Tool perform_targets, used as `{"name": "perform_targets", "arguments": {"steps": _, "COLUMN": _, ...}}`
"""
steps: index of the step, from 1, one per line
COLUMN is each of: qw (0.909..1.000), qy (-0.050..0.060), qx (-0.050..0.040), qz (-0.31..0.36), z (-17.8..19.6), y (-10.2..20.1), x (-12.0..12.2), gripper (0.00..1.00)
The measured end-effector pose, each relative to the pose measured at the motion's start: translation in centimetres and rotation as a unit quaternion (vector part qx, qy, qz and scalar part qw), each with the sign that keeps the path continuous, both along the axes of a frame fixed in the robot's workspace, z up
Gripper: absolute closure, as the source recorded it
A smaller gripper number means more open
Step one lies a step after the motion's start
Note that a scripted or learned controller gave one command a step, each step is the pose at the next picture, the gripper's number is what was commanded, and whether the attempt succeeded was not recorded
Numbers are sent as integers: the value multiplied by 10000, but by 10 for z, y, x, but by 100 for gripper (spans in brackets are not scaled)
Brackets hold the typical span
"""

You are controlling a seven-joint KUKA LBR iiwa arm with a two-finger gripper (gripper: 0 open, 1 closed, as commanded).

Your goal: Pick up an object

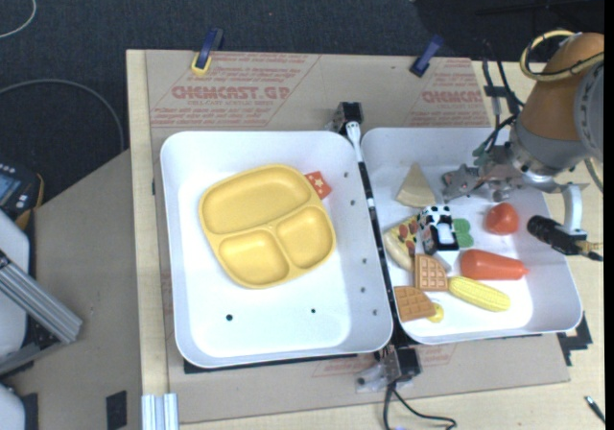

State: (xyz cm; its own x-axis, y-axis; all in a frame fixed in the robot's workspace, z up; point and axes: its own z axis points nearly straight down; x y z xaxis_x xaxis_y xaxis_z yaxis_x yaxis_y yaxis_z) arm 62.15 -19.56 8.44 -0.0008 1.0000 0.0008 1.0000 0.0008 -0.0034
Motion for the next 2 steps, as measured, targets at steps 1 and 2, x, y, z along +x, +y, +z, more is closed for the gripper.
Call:
{"name": "perform_targets", "arguments": {"steps": 1, "qw": 10000, "qy": -22, "qx": -7, "qz": 3, "z": 12, "y": 0, "x": 1, "gripper": 100}}
{"name": "perform_targets", "arguments": {"steps": 2, "qw": 10000, "qy": -57, "qx": -16, "qz": 7, "z": 66, "y": 10, "x": 1, "gripper": 100}}
